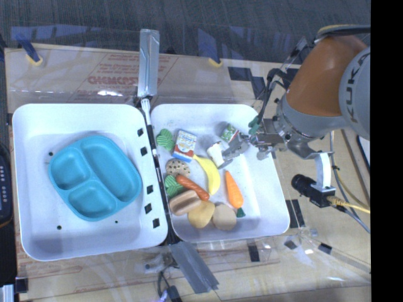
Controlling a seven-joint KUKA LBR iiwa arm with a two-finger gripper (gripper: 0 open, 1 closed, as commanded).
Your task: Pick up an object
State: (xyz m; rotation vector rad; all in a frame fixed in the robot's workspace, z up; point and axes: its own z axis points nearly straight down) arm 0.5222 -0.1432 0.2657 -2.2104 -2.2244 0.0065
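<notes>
The left shallow white bin (31, 187) holds a blue three-compartment plastic tray (94, 176), lying flat and untouched. The right shallow white bin (264, 187) carries the toy food, heaped toward its left half: a small juice carton with a red and blue label (184, 145), a speckled round cookie (177, 167), a yellow banana (210, 172), a hot dog in a bun (185, 201), a pale potato-like lump (201, 214), and an orange carrot (233, 190) lying lengthwise just right of the banana.

Further right, near the bin's upper middle, a small white and green packet (217, 151) sits just beside the pincer (235, 145), which hangs low over the bin on the grey and orange arm (324, 83).

The step in hand looks like the reach and descent onto a chosen piece, probably that packet. Whether the pincer is released or clenched I cannot tell, nor whether it touches anything. The next move calls for settling squarely over one item, then lifting straight up.
</notes>
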